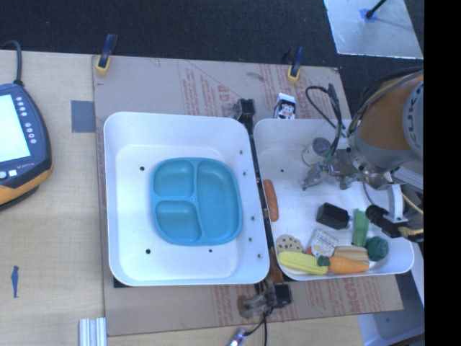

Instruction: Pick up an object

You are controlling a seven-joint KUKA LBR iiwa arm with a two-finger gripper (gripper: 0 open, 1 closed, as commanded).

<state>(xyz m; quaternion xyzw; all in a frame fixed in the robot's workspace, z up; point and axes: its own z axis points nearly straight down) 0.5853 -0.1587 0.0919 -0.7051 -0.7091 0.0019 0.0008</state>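
My gripper (328, 179) hangs over the upper middle of the right bin (288, 132), on the grey arm with its orange band (385, 117) coming in from the right. Its fingers look spread apart, with bare white bin floor between them, so it is open and holds nothing. Just below it lies a small black block (333, 215). A reddish sausage (270, 199) lies along the bin's left wall. At the bin's near edge are a yellow corn cob (301, 263), a carrot (349, 266), a broccoli floret (376, 249), a green piece (360, 227), a round cookie (288, 243) and a small packet (324, 241).
The left bin (126, 132) holds a blue divided plate (196, 200). A tablet-like pendant (18, 143) lies on the bench at the far left. Black cables (324, 99) loop above the gripper. Clamps (106, 56) hold the cardboard at the back.
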